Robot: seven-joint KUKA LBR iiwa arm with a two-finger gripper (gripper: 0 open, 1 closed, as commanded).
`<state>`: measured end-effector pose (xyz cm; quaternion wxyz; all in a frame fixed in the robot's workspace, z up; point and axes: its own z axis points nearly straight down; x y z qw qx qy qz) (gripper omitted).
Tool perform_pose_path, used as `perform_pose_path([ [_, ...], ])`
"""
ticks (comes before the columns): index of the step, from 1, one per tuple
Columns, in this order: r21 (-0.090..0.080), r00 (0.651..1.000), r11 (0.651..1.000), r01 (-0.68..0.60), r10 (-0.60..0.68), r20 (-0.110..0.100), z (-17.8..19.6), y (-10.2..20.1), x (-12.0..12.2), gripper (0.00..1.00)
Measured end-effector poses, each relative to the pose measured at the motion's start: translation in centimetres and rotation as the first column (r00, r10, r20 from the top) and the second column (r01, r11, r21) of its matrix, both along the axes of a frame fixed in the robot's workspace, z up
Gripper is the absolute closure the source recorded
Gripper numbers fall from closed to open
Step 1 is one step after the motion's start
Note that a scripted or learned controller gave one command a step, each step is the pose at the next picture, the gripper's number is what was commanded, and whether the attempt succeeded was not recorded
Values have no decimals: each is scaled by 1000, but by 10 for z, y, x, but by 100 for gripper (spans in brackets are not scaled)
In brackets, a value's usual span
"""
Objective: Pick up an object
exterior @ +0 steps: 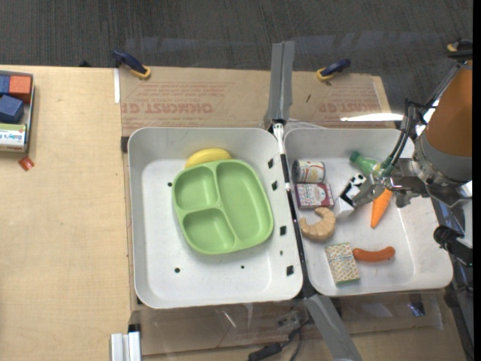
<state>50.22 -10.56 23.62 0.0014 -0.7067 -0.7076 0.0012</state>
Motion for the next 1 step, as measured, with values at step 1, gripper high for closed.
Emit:
perform_pose_path([
  [1,1,1000,1000,5,-5,1,-144,-15,-15,0],
])
